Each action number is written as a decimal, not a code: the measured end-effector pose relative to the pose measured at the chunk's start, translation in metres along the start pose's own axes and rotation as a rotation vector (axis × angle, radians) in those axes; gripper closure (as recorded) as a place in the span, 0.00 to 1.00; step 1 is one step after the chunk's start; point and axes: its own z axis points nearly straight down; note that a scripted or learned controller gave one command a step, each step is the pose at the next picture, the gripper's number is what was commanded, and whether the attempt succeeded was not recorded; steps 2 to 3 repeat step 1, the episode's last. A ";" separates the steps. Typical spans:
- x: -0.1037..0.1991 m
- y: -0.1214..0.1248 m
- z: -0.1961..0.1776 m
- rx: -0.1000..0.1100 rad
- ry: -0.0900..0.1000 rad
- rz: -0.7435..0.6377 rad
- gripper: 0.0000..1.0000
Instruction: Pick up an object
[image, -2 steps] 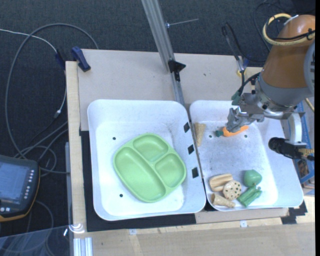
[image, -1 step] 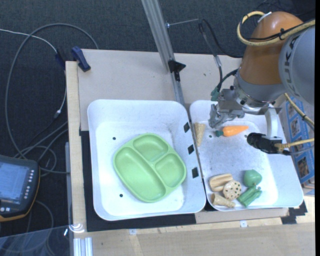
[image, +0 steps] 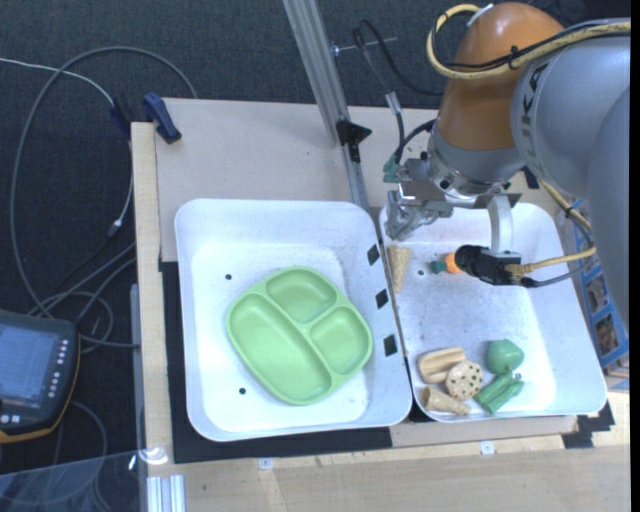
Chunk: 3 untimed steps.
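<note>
My claw (image: 400, 222), its state impossible to tell from here, hangs directly above the tan waffle-textured toy ice-cream cone (image: 399, 266) against the right white plastic bin's (image: 560, 300) left wall, presumably lining up a grasp.

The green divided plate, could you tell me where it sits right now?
The green divided plate lies flat in the left white bin, toward its lower middle, close to the wall shared with the right bin.

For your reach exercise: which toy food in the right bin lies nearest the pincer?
The cone, just below the pincer; the others cluster at the bin's bottom edge.
</note>
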 end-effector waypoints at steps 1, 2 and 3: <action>0.046 0.019 -0.004 0.000 0.001 -0.001 1.00; 0.046 0.019 -0.004 0.000 0.001 -0.001 1.00; 0.046 0.019 -0.004 0.000 0.001 -0.001 1.00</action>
